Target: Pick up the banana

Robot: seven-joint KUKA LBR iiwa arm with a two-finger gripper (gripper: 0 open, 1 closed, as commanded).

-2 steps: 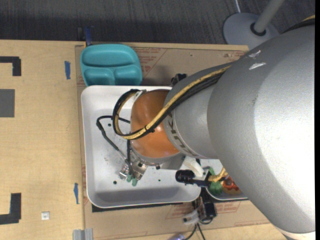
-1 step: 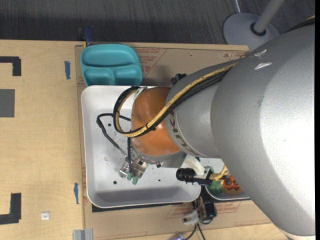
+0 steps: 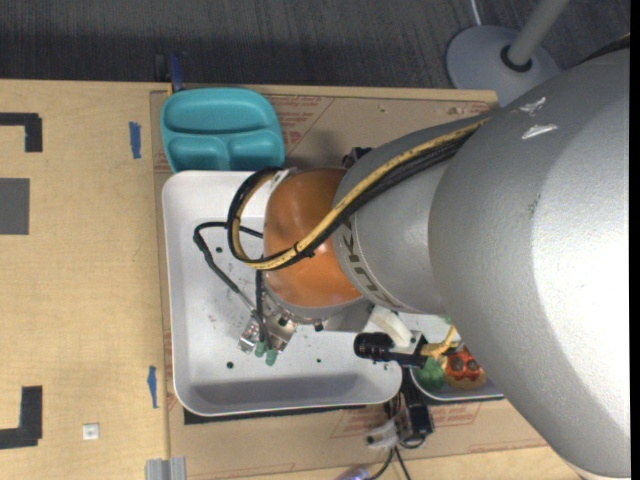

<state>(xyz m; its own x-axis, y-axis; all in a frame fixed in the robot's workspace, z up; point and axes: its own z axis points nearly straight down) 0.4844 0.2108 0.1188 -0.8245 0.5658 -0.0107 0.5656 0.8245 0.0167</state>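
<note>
So the gripper [image 3: 265,344] sits low in the left bin [image 3: 185,268], around 6 o'clock of its floor, near the bottom rim. Can't tell how the claw stands. Bare white floor from 7 to 11 o'clock. The grey arm [image 3: 500,228] covers the 3 o'clock side and most of the right bin [image 3: 470,396]. A teal tray [image 3: 222,128] touches the bin's 12 o'clock edge. Banana: can't spot it.
</note>
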